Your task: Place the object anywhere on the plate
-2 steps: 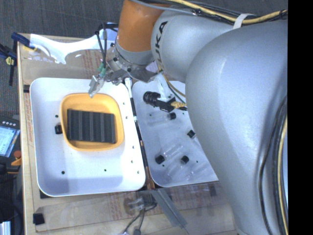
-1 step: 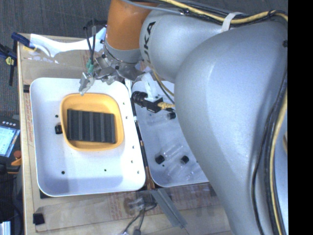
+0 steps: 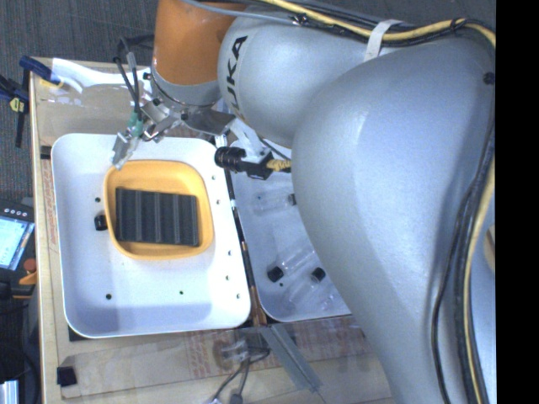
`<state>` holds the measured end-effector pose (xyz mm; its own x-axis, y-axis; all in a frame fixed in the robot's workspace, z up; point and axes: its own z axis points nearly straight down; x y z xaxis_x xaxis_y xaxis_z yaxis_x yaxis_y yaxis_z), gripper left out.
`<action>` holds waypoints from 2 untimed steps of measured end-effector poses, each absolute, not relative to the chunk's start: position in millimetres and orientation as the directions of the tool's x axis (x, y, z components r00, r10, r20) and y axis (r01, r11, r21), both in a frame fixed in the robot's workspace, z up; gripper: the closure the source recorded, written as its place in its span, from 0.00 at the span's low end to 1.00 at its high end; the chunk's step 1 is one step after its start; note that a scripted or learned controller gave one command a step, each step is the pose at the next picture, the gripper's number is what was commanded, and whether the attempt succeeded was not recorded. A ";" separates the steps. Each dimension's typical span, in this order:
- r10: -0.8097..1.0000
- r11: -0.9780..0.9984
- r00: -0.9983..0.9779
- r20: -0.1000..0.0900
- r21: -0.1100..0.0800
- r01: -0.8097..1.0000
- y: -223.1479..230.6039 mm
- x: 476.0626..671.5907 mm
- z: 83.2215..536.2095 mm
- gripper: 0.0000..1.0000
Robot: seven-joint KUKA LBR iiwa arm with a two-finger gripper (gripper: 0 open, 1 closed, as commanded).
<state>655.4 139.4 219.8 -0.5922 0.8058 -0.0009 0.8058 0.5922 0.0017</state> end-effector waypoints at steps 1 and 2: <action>0.816 0.579 -0.579 0.000 -0.001 0.816 208.5 655.8 248.4 0.00; 0.875 0.484 -0.484 0.001 -0.004 0.875 207.0 655.9 187.5 0.00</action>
